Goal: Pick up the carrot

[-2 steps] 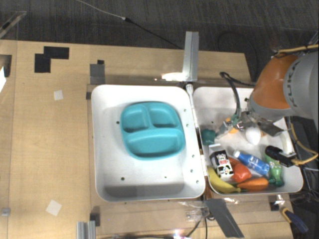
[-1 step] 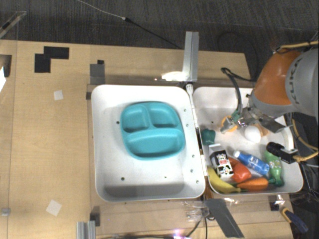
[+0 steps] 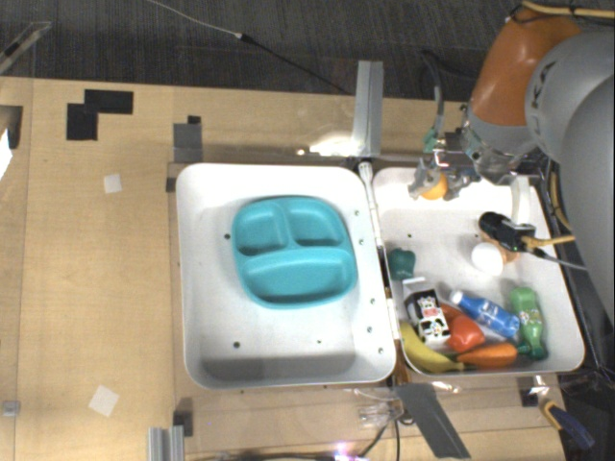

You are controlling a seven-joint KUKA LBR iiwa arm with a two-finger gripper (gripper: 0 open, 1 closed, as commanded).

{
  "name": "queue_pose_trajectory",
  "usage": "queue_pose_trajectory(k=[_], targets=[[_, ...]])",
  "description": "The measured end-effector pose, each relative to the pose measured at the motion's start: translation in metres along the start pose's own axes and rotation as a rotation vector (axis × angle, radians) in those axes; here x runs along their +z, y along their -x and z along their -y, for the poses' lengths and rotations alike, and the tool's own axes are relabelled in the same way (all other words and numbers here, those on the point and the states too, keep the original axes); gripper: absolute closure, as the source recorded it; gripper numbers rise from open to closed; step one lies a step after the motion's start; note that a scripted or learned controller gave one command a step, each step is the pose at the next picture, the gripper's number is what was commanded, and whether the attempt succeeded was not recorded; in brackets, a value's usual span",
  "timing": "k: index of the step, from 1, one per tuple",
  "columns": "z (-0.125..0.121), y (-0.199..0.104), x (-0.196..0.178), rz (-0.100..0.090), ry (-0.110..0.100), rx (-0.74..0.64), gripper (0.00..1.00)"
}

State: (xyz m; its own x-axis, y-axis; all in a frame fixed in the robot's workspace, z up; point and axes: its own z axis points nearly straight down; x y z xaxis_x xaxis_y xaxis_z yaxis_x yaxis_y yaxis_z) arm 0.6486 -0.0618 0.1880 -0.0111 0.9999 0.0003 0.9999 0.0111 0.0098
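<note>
- Gripper [image 3: 434,182] sits at the right bin's [image 3: 432,233] 11 o'clock corner, fingers clenched on a small yellow thing [image 3: 434,189]
- Carrot [image 3: 492,355] lies at the bin's 5 o'clock edge, well apart from the gripper; banana [image 3: 423,353] at its 9 o'clock, green toy [image 3: 527,317] at its 1 o'clock
- Teal plate [image 3: 291,250] rests mid left bin [image 3: 207,286]

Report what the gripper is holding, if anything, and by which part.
Cannot be told. The gripper sits over a small yellow object; the carrot lies apart.

Bright overhead light, soft shadows
</note>
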Motion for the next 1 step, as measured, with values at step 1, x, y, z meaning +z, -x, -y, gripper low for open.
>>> queue_pose_trajectory(k=[1], targets=[[0.0073,-0.0331,0.0025,0.001,-0.006,0.388,1.0]])
